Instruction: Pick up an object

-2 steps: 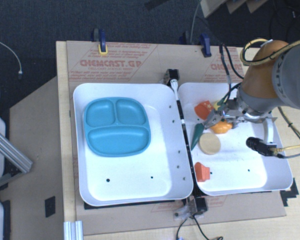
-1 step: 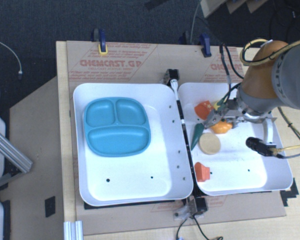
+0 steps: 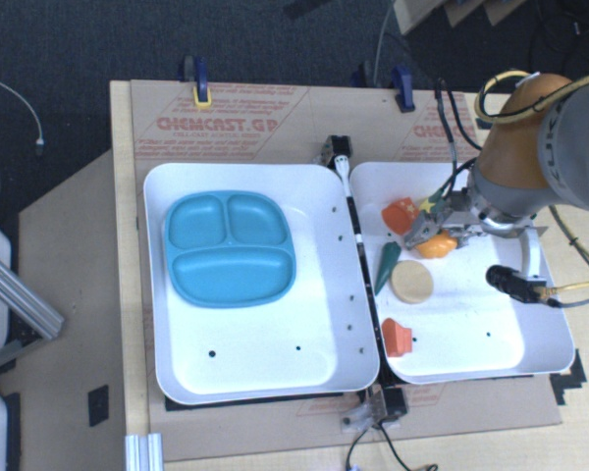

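My gripper [image 3: 440, 228] hangs low over the upper left part of the right bin [image 3: 530, 346]. An orange rounded object [image 3: 438, 247] lies right beneath its front side, partly covered by it. A red rounded object [image 3: 400, 214] sits just left of the gripper. A green tapered piece [image 3: 386, 267] lies near the bin's left wall, with a beige round disc [image 3: 411, 283] beside it. An orange-red block [image 3: 397, 338] rests at the bin's front left.
The left bin [image 3: 265, 361] holds a blue divided plate [image 3: 231, 247] in its upper left half. A black rail with clamps separates the two bins. The arm [image 3: 530, 155] reaches in from the upper right.
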Motion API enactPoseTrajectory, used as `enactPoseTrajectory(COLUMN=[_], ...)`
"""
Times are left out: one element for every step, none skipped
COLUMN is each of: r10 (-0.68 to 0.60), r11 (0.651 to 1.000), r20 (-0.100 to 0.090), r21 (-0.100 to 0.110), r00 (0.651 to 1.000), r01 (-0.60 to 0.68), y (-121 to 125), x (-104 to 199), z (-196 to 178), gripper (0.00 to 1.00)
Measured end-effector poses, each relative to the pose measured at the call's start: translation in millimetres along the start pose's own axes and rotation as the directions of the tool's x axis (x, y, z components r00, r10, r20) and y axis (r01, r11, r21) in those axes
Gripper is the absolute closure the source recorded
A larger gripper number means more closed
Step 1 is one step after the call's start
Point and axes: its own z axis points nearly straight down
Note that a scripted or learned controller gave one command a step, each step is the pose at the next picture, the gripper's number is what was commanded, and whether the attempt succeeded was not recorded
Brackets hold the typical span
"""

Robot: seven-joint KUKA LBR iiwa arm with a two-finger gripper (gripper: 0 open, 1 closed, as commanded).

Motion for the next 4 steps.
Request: enactPoseTrajectory(r10=[-0.001,-0.001,-0.002,-0.005], r11=[1.0,1.0,1.0,1.0], r20=[0.002,0.002,0.002,-0.001], r21=[-0.007,-0.007,-0.007,0.0], r00=[1.0,1.0,1.0,1.0], r01=[0.001,0.001,0.002,0.005], y=[5.3,1.5,2.3,-10.9], x=[-4.8,-3.3,-3.3,46.0], z=[-44.9,-89.6,-132.5,-142.5], gripper=[1.0,1.0,1.0,1.0])
